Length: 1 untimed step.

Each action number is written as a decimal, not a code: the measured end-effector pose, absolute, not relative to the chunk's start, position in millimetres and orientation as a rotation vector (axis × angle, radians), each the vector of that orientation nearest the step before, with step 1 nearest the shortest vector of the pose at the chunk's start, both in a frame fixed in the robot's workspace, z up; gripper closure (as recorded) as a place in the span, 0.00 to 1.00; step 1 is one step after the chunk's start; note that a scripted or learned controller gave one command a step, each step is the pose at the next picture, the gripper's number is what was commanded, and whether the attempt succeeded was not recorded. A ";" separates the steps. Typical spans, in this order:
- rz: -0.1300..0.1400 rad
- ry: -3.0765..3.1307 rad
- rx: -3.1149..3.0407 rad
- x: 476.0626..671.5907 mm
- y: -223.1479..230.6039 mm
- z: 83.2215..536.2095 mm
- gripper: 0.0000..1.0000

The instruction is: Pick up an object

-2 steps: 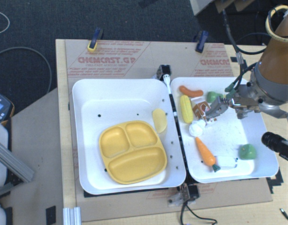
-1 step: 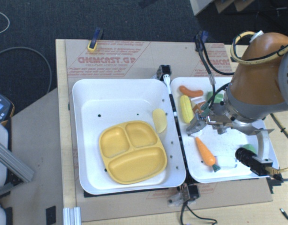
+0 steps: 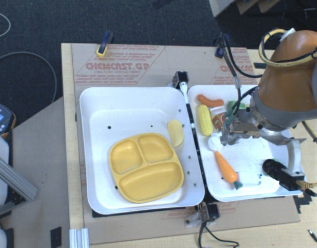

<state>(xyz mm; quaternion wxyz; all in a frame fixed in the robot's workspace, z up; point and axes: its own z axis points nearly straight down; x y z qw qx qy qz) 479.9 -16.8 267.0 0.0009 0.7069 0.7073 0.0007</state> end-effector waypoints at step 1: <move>0.004 2.221 2.214 585.8 -18.7 180.6 1.00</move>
